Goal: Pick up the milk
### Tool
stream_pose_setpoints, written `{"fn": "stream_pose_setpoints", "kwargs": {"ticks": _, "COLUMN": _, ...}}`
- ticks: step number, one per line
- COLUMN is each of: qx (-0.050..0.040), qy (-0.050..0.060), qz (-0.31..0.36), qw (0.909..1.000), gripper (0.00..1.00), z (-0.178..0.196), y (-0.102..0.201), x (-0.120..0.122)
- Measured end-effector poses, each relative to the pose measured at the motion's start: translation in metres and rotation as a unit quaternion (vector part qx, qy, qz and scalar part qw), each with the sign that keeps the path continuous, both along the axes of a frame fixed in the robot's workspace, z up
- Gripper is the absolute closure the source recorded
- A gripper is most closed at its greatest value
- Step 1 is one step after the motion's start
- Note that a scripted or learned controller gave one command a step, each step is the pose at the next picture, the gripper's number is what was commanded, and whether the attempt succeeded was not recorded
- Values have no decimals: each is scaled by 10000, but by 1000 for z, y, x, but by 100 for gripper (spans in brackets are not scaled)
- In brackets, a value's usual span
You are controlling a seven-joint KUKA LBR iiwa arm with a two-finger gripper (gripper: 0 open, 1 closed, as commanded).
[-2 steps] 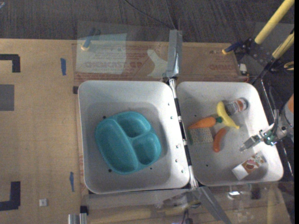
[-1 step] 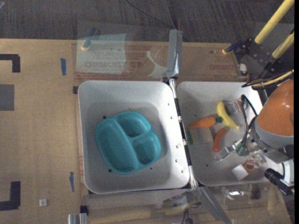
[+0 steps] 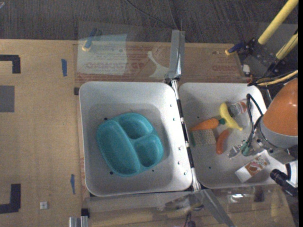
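**Q.** Fig. 1. What does the overhead view show of the arm and its hand?

**A.** The grey arm (image 3: 283, 117), orange band uppermost, reaches in from the right. Its gripper (image 3: 240, 149) hangs over the right bin (image 3: 208, 178). Whether the gripper is wide or narrow cannot be told, as its tip is small and blurred. Nothing can be seen held in it.

**Q.** Where is the milk?

**A.** The milk carton (image 3: 254, 166), a small white box with a red-and-orange print, lies flat on the bin floor. It is just beside the gripper, on the side toward the bin's near rim and the arm's base. It appears apart from the tip, though the gap is narrow.

**Q.** What else lies about the hand?

**A.** On the side away from the arm, near the gripper, lies an orange-red sausage-shaped toy (image 3: 221, 141). Beyond that is a tan textured slice (image 3: 203, 137). Toward the far rim from the gripper is a yellow banana (image 3: 229, 117), with a carrot (image 3: 206, 124) touching or just beside its stem end. A small can-like item (image 3: 239, 108), too blurred to name, lies just behind the banana.

**Q.** And well away from the hand?

**A.** The left bin (image 3: 90, 141) lies across the divider and holds a teal divided plate (image 3: 129, 144) with three compartments.
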State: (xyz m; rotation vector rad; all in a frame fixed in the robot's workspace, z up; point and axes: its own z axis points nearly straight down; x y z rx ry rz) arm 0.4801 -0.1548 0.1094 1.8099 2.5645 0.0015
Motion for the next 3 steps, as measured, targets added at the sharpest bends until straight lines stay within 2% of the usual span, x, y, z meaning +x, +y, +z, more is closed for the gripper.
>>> {"fn": "stream_pose_setpoints", "kwargs": {"ticks": 1, "qx": -3, "qy": 3, "qz": -850, "qw": 9964, "gripper": 100, "z": -3, "y": -13, "x": 0}}
{"fn": "stream_pose_setpoints", "kwargs": {"ticks": 2, "qx": -2, "qy": 3, "qz": -850, "qw": 9964, "gripper": 0, "z": -3, "y": -13, "x": 0}}
{"fn": "stream_pose_setpoints", "kwargs": {"ticks": 3, "qx": -2, "qy": 0, "qz": -546, "qw": 9985, "gripper": 0, "z": 103, "y": -49, "x": 1}}
